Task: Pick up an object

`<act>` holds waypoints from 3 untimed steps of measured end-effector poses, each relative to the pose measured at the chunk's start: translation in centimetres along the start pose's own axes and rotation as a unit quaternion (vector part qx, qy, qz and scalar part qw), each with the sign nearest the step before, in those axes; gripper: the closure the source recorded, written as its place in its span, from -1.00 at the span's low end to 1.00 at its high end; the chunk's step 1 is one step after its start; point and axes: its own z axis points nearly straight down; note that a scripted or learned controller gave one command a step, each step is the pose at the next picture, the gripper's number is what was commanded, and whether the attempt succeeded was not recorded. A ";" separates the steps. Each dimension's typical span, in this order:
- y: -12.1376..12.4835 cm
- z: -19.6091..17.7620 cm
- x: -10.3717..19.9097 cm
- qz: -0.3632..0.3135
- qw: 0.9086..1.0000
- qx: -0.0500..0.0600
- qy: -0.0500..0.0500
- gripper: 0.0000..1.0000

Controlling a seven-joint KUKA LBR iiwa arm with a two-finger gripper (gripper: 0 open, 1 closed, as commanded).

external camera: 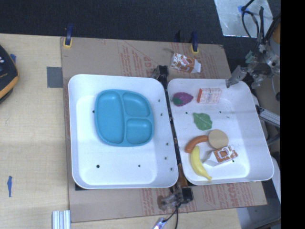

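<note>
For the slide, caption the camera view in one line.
Gripper poised at the right bin corner, above toy food; blue divided plate in the left bin.

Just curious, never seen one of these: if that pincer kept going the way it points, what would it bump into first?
Probably the right bin's top corner; the pincer points there, though height is hard to judge.

Hand (238,75): over the far right corner of the right bin (257,128), nothing beneath it but the rim.
Just left of hand: small carton (209,95), then a purple piece (182,98).
Nearer the viewer from hand: open white floor, then a green leaf (203,121).
Farthest from hand: crowded cluster of sausage (196,142), round slice (218,139), banana (198,163) and packet (224,154), touching or overlapping.
Left bin (86,161): blue divided plate (125,118) fills the middle; bare floor around it.
</note>
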 end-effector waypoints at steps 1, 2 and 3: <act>-6.3 6.5 5.0 0.000 1.000 0.001 0.000 -1.00; -4.4 13.0 7.0 -0.001 1.000 0.001 0.000 -1.00; -4.4 11.9 6.9 -0.002 1.000 0.001 0.000 1.00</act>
